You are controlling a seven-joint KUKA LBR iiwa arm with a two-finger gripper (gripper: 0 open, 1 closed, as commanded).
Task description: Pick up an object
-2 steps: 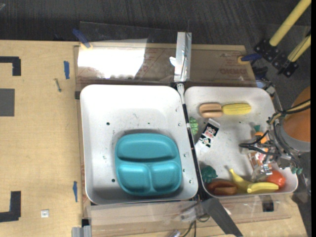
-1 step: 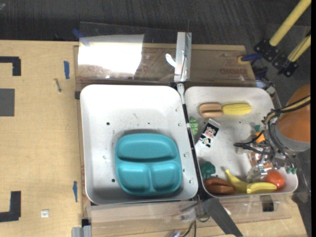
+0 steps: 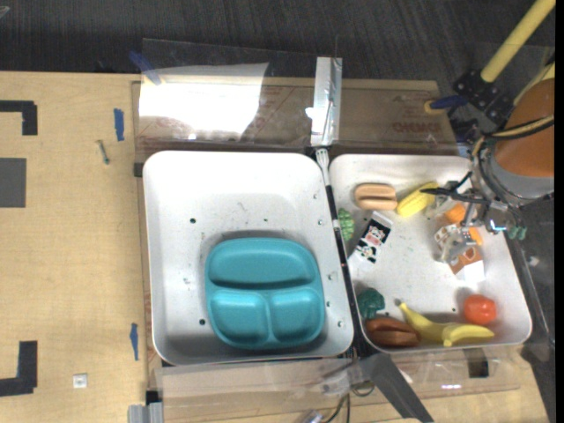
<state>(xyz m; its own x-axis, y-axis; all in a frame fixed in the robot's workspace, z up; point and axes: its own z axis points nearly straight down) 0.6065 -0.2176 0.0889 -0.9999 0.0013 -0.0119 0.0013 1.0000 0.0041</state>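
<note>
red tomato (image 3: 479, 308), round, glossy, beside banana (image 3: 445, 328)

Count taken from the teal divided tray (image 3: 263, 292): one tray, sole item in its bin. Two white bins in all, the tray's bin (image 3: 167, 236) and its neighbour (image 3: 515, 320). In that neighbour: one banana (image 3: 445, 328), one tomato (image 3: 479, 308), one hot dog (image 3: 375, 195), one black-and-white card (image 3: 372, 239), one yellow piece (image 3: 412, 204).
</note>
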